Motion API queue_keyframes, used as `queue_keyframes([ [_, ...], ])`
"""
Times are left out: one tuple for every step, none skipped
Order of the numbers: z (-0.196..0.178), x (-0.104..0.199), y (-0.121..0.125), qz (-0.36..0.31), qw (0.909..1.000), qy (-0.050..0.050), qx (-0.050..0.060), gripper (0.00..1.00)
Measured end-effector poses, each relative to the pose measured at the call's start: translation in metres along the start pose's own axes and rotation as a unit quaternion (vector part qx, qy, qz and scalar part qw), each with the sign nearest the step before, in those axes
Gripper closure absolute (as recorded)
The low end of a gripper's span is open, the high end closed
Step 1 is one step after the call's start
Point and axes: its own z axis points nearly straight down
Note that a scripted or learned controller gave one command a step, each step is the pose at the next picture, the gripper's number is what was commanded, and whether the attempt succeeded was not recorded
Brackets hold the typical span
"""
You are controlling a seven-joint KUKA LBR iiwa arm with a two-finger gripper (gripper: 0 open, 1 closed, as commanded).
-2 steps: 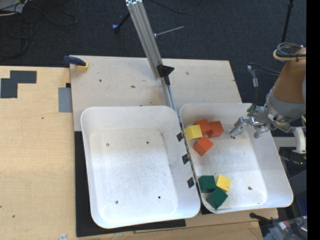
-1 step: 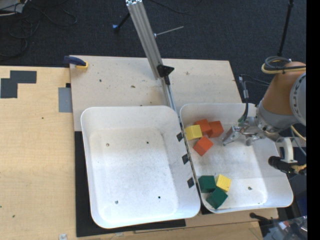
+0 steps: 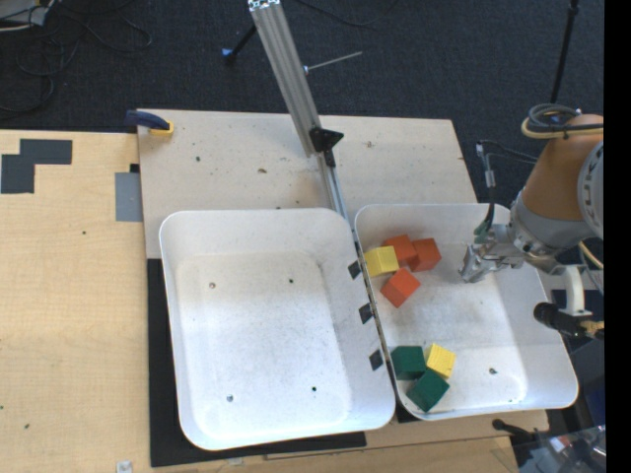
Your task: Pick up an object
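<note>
Right shallow white bin (image 3: 552,387) holds the candidate objects: a yellow cube (image 3: 381,260) touching orange-red blocks (image 3: 413,252), another orange-red block (image 3: 400,287) just below; near the front edge, two green blocks (image 3: 418,375) with a small yellow cube (image 3: 441,360). End effector (image 3: 480,262) hangs over the bin, right of the blocks, gripping nothing; finger spread cannot be determined. Left white bin (image 3: 197,264) adjoins.
</note>
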Motion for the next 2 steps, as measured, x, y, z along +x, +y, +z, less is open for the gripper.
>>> queue_keyframes([
  [-0.063, 0.001, 0.003, -0.003, 1.0000, -0.001, -0.004, 1.00],
  [-0.107, 0.000, 0.004, -0.003, 1.0000, -0.001, -0.003, 1.00],
])
